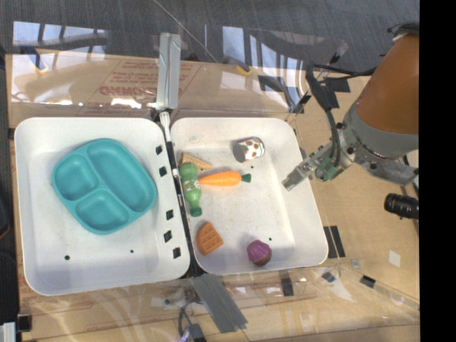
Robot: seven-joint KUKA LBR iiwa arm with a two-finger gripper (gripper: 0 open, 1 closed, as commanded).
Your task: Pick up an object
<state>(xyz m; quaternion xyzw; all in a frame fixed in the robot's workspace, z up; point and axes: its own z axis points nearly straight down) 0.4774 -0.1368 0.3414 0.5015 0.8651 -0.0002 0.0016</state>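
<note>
Camera view: orange carrot, green-tipped, lying flat; claw state indiscernible.

The arm enters from the right edge, its broad orange band filling the upper right and a grey wrist section below it. From the wrist the body narrows and slants down toward the left. The gripper sits at the end of this slant, pointing left and downward, with greenish parts just behind its tip. Nothing is visible between its fingers. A dark cable runs along the wrist, and a black cylindrical fitting juts out below the grey section.
</note>
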